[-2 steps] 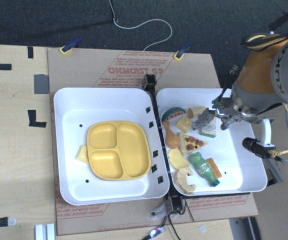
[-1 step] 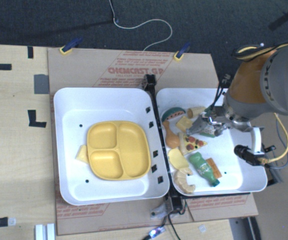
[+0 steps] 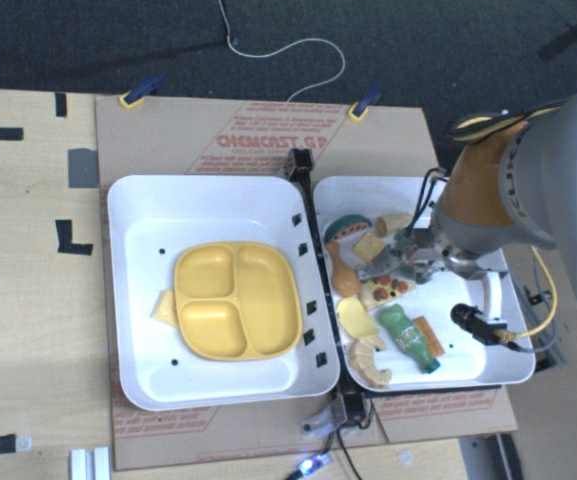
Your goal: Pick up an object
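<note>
In the camera view, two shallow white plastic bins sit side by side on a cardboard-covered worktop [image 3: 268, 138]. The left bin [image 3: 138, 218] carries a yellow three-compartment plastic plate [image 3: 238, 300], with a pale yellow wedge-shaped piece [image 3: 163, 308] tucked against the plate's left edge. The right bin [image 3: 468, 358] holds a heap of small toy food items: a green bottle-shaped piece with an orange strip beside it [image 3: 408, 334], a pale yellow rounded piece [image 3: 353, 318], a beige curved piece [image 3: 373, 370] near the front wall, a slice with red dots [image 3: 388, 288], and a round green-rimmed piece [image 3: 346, 230] near the divider.

The grey arm with its orange band [image 3: 478, 183] reaches in from the right, and the end effector [image 3: 400, 258] hangs low over the middle of the heap, just above the dotted slice. Whether it is released or clenched cannot be told from here; nothing is plainly seen between its tips.

The items look light, stiff and smooth-skinned, so likely slippery and apt to skid. The green bottle seems the best candidate: it lies somewhat apart, and a pinch across its narrow width, near the middle, should hold.
</note>
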Controlling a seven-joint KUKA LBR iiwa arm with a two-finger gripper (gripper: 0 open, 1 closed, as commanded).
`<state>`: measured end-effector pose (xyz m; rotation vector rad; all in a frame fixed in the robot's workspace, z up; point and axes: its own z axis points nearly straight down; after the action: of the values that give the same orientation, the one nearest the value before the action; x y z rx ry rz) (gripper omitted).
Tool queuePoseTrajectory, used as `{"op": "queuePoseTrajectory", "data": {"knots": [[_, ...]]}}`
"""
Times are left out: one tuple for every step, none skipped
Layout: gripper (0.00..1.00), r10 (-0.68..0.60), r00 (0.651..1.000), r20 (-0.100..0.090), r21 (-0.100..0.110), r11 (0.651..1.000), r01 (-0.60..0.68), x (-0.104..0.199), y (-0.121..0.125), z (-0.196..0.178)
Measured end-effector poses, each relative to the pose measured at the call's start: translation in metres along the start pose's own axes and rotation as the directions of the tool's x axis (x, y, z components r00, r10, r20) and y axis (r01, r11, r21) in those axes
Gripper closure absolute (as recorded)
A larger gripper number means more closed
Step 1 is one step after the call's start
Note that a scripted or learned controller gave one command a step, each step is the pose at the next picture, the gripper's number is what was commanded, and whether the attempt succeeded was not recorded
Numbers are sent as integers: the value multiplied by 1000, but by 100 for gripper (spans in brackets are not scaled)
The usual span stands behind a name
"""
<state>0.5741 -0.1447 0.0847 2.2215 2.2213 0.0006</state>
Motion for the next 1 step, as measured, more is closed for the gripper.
{"op": "queuePoseTrajectory", "data": {"knots": [[100,-3,1000,-5,-7,1000,3,3,3,-15]]}}
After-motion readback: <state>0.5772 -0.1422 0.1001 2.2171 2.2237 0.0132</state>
